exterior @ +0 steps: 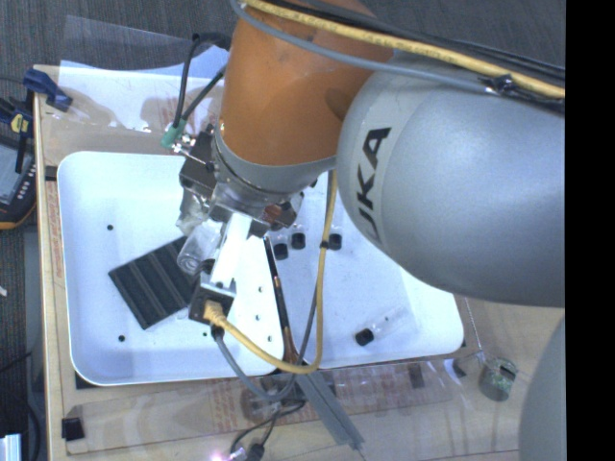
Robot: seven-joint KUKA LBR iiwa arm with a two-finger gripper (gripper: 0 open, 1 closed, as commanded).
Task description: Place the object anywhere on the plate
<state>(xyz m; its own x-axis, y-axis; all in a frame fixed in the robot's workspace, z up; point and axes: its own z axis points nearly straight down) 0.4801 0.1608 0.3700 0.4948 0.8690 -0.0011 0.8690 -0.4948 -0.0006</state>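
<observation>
Looming over the bin (86, 257), arm (432, 161) hangs its gripper (197, 243) above the black ridged slab (152, 284), apparently mid-approach; next comes a grasp.

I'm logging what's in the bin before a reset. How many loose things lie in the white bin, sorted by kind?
Black ribbed slab: 1
Small clear vial with a black cap: 1
Total: 2, counted in the part of the white bin that the arm does not cover.
</observation>
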